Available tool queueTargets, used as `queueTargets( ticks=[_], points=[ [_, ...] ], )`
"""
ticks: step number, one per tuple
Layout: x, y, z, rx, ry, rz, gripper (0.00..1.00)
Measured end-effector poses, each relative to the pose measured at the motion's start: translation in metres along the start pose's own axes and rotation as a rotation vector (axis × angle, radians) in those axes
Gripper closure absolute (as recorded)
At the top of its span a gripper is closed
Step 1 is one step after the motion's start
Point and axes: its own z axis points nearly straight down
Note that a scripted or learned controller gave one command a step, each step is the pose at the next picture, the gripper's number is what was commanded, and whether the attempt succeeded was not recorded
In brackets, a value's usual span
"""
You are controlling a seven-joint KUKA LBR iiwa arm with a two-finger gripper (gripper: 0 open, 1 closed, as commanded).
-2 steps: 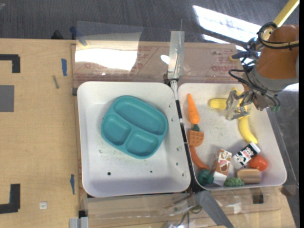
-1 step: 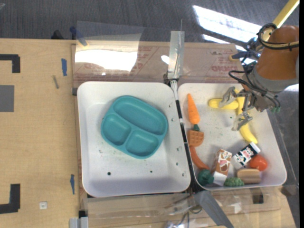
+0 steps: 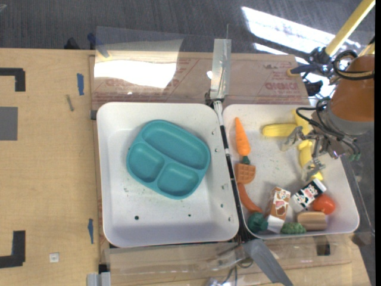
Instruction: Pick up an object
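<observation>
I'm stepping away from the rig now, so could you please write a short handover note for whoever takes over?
Gripper: low in the right bin, among the yellow banana pieces; grip state unclear.
Things: carrot, small carton, orange ball and other toy food lie in the right bin; teal divided plate sits in the left bin.
Done: no pick confirmed.
Left: grasp and lift one object.

The counter (image 3: 41, 159) is light brown wood, with a few black marks and small bits of blue tape on it. Two white bins sit on it side by side — the left bin (image 3: 113, 219) and the right bin (image 3: 348, 216) — with their inner edges touching. Behind the bins lies a flat sheet of clear plastic (image 3: 137, 76), shiny where the light hits it.
</observation>
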Motion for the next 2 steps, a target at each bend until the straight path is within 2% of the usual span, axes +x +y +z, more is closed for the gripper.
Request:
queueTargets(
  ticks=[1, 2],
  points=[
    [-0.005, -0.001, -0.015, 0.006, -0.014, 0.0, 1.0],
    [-0.044, 0.037, -0.109, 0.002, -0.01, 0.189, 1.0]
  ],
)
